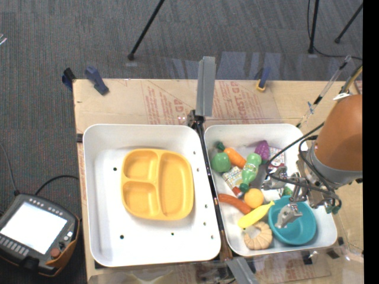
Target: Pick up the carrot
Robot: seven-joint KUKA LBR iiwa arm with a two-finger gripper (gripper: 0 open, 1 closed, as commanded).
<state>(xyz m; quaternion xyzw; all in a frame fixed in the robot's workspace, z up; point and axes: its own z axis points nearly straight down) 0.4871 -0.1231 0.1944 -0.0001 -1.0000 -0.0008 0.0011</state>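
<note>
Hanging over the right bin (237, 129), the gripper (288, 216) sat above a teal bowl (294, 226); whether its fingers were spread could not be told. The carrot (235, 203) lay apart, left of it, beside a yellow banana (254, 215).

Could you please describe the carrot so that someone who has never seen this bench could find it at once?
Look in the right-hand shallow white bin, the one crowded with toy food. Near its upper left, beside the round green apple-like toy, lies the short orange plastic carrot. Its dark green leafy tip sets it apart from the longer, plain orange-red sausage-shaped piece lower down.
</note>
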